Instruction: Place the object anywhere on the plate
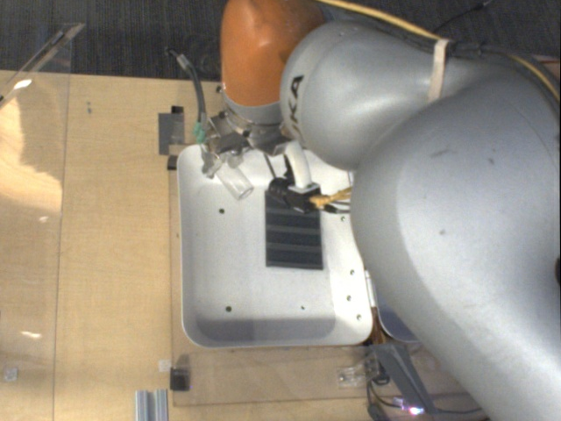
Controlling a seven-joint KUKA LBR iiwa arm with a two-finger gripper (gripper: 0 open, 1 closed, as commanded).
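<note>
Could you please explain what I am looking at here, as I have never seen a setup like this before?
This is a single picture from one camera fixed above a workbench, looking down at a slant. The big grey shape covering the right side is a robot arm, reaching in from the right; it looks huge because it is close to the camera. The orange band sits just above its wrist. Below that band is the claw, the part that grasps things. It is over the upper left corner of a shallow white bin, as the picture shows it. The bin rests on a pale wooden bench. The claw is small and partly blurred here, so I cannot tell whether it holds anything.
</note>
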